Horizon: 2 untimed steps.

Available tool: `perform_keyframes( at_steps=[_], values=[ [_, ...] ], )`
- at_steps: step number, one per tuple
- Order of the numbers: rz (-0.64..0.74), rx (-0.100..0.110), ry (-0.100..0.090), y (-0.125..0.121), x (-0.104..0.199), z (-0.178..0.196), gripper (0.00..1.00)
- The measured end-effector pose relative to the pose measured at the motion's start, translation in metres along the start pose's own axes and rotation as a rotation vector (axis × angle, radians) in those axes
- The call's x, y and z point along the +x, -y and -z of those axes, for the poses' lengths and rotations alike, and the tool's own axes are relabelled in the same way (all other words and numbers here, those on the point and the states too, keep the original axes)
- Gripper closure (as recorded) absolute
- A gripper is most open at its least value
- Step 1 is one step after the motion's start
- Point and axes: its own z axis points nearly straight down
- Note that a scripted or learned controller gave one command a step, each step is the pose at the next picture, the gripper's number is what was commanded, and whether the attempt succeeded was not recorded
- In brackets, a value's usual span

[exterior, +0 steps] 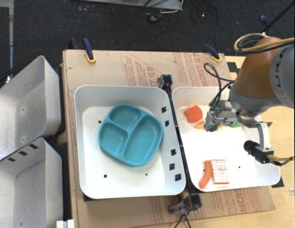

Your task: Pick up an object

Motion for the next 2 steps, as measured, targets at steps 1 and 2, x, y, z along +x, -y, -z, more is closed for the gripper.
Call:
perform_keyframes(
  at_steps=[1, 2],
  values=[
    [0.001, -0.002, 0.001, -0.019, 0.05, -0.004, 1.0],
    [-0.001, -0.003, 0.001, -0.027, 0.102, 0.014, 1.0]
  ],
)
